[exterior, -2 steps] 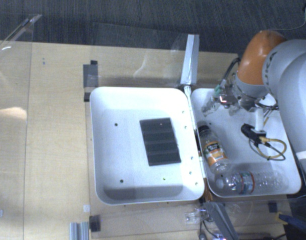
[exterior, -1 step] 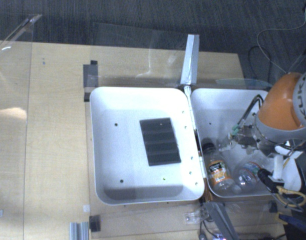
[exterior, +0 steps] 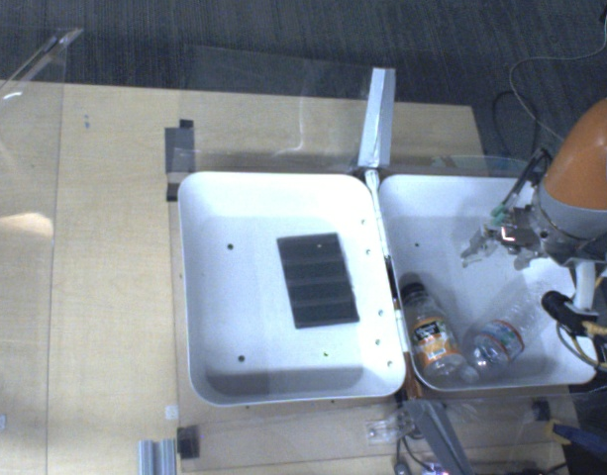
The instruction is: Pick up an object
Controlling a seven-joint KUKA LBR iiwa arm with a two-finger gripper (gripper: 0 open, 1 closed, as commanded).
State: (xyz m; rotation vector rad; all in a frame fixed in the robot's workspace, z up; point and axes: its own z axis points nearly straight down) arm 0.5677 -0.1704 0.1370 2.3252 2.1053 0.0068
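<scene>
I am hovering my hand [exterior: 496,240], finger state unclear, at right of frame, should center over the bottle [exterior: 429,331] before descending.

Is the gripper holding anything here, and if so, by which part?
Cannot be told: the gripper hangs over the right bin, apart from both bottles lying there.

The arm [exterior: 585,181], at three o'clock, is cut off by the frame's right edge, and its wrist hides part of the right bin [exterior: 432,201]. The gripper [exterior: 486,245] is too small and blurred to judge. The clear bottle [exterior: 499,339], at five o'clock, has an illegible label and faint outline.
</scene>
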